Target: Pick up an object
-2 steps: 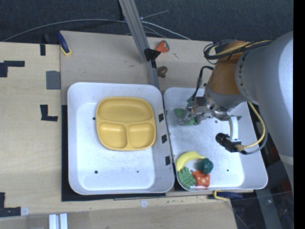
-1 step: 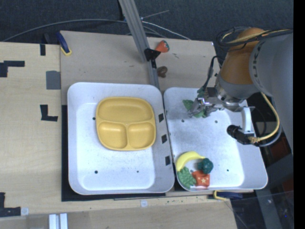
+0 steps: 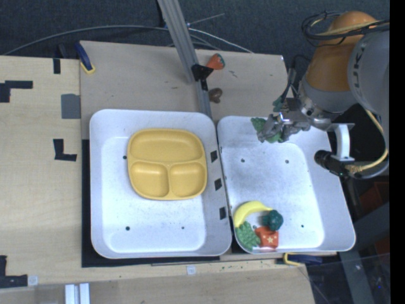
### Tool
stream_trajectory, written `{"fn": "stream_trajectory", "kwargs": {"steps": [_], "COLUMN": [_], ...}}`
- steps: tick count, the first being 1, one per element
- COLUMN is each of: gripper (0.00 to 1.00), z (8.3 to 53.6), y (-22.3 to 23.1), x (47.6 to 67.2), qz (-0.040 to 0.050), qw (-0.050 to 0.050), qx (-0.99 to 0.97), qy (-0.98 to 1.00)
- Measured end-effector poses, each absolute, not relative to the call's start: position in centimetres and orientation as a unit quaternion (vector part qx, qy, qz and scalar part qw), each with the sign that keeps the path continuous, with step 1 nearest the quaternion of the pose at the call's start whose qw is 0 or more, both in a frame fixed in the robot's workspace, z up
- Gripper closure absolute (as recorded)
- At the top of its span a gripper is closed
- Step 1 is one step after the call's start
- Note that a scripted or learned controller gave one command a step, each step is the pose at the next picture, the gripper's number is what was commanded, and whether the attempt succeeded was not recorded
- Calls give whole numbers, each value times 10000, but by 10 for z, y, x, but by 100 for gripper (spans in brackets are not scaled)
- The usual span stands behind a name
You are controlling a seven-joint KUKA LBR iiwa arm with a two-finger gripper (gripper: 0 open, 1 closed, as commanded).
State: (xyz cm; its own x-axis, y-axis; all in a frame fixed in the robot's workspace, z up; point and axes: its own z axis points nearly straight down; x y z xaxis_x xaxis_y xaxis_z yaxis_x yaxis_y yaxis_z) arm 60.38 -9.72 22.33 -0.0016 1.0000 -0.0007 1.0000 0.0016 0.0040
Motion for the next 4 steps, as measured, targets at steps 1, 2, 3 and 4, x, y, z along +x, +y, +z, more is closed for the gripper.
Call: {"fn": "stream_trajectory", "kwargs": {"steps": [1,2,3,4], "gripper": [100,100,100,100], "z": [211,212,206,222], "y": [-97,-37,18,68], "x": [604,598,587,578], "qz": [-13,-2,-8,5], "qw": [-1,-14,-19,-9], "qx": [7067,7047,7046,7043], "qy": [7076,7096,7096,7099]}}
